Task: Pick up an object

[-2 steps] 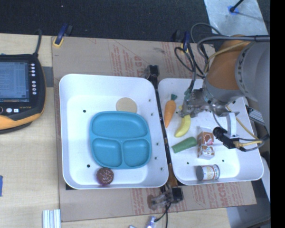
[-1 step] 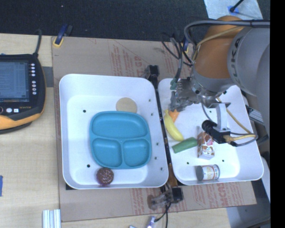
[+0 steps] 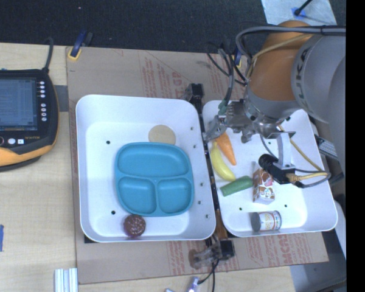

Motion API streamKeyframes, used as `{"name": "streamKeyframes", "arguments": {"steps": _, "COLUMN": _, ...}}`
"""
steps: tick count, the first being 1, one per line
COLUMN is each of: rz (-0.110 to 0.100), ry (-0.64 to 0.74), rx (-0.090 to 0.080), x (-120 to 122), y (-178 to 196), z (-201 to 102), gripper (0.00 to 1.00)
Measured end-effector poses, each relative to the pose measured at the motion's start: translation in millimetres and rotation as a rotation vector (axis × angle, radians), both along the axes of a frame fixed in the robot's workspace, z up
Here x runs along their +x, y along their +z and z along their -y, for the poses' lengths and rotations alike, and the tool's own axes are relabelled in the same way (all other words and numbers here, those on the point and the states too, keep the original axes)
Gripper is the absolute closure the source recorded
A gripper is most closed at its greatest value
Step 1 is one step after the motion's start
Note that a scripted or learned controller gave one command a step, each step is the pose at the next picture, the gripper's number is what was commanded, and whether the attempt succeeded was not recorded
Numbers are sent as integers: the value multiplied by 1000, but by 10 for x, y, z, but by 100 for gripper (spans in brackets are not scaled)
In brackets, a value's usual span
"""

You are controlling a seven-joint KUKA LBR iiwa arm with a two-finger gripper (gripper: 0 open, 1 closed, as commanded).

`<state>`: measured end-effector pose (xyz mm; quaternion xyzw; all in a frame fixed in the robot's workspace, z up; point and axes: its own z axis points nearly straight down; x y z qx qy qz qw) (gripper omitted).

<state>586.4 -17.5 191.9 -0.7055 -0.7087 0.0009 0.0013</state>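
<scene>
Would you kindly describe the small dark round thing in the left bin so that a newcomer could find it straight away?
Start at the left bin, the one holding the blue divided tray. Go to the tray's near left corner: the small dark brown ball lies just beyond it on the bin floor. The bin's other loose item, a pale tan disc, is flat, lighter and at the tray's far edge.

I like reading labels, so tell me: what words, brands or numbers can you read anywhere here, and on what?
None can be read.
Cardboard sheet: faint red print, too blurred.
Handheld control screen: text too small.
Small carton: label blurred.
Small can: label blurred.
</scene>
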Motion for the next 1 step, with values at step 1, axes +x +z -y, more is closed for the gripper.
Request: {"name": "streamKeyframes", "arguments": {"steps": 1, "rz": 2, "ry": -3, "rx": -1, "x": 46, "y": 0, "z": 675, "gripper": 0}}
